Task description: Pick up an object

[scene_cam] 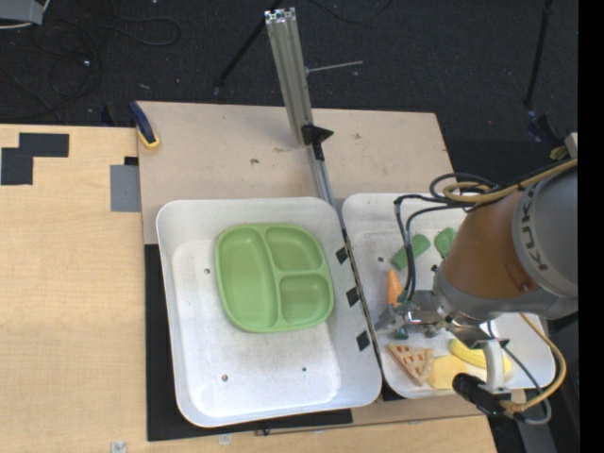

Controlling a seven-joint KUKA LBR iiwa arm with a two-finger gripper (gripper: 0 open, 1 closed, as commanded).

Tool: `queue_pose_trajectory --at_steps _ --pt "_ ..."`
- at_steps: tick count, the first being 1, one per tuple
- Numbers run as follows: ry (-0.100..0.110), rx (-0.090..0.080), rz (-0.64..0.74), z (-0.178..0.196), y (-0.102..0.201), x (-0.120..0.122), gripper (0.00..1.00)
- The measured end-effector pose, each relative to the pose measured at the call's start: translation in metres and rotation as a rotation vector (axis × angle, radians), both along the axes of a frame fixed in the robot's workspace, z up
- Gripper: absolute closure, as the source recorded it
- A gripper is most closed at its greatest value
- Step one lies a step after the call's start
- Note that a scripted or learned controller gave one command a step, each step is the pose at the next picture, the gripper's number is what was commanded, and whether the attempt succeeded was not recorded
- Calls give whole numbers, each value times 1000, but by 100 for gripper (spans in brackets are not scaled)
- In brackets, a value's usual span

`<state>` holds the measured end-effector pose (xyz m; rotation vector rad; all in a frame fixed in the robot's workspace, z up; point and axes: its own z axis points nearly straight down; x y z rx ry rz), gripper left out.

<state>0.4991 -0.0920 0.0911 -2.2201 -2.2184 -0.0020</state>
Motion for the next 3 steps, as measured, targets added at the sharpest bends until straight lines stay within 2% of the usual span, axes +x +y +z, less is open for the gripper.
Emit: queue_pose_trajectory --at_steps 1,3 --pt "-8 0 -5 12 0 2 100" --pt "-4 -3 2 124 -10 5 100"
